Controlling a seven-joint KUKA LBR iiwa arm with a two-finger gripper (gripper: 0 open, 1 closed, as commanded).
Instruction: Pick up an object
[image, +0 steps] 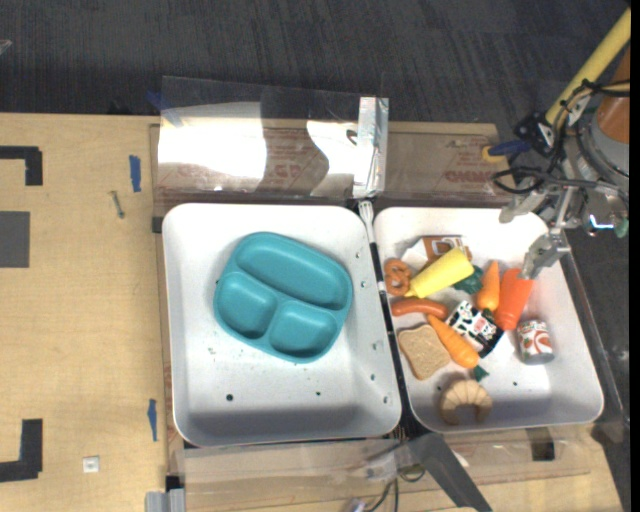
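The toys lie heaped in the right bin (590, 395), mostly in its left and middle part: a yellow corn cob (441, 271) tilted near the top, a pretzel (397, 273) just to its left, a brown box (442, 245) behind it, a red hot dog (418, 308) below it, and a black-and-white carton (472, 327) in the middle of the pile. A slice of bread (424, 351) lies at the lower left, with a carrot (458, 345) touching its right edge, and a croissant (466, 399) sits alone near the bin's front wall. Toward the right, two more orange carrots stand side by side, a slimmer one (489, 285) and a thicker one (515, 297), and a small red and white can (535, 341) rests just below them. The gripper (540, 256) hangs over the upper right part of this bin, its tips just above and to the right of the thicker carrot, close to the carrot's top end but with nothing visible between the fingers. Whether those fingers are spread or closed cannot be told from this angle, as they merge into one dark shape against the white bin. The arm's wrist, with its cables, enters from the right edge. The left bin (190, 385) holds a teal divided plate (284, 294) with three compartments, set well apart from the gripper.
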